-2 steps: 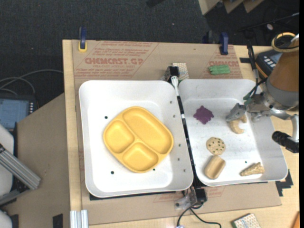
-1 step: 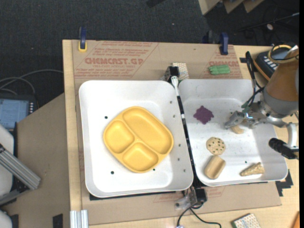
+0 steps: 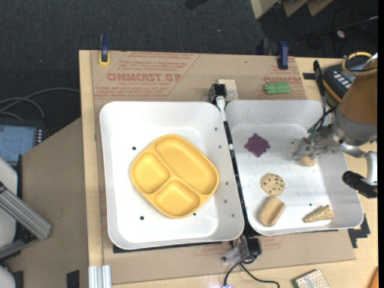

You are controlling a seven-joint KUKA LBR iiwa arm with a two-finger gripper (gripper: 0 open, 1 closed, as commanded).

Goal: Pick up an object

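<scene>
Camera view. Gripper [image 3: 307, 152]: low over the right bin [image 3: 300, 114], near its right edge, directly above a small tan piece [image 3: 308, 159]; whether the claw is spread or pinching, cannot tell. Nothing visibly lifted; the pick appears unfinished. Same bin: purple piece [image 3: 257, 144] toward the centre, cookie [image 3: 272, 184], tan cylinder [image 3: 270, 211] at the near edge, wedge [image 3: 318, 214] at the near right corner, all apart. Left bin [image 3: 117, 161]: yellow divided plate [image 3: 174, 176], centred.

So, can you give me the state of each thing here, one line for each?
Gripper: low in the right bin, at a small tan piece.
Yellow plate: upright, in the left bin.
Purple piece: lying flat.
Cookie: lying flat.
Tan roll: on its side.
Wedge: lying flat.
</scene>
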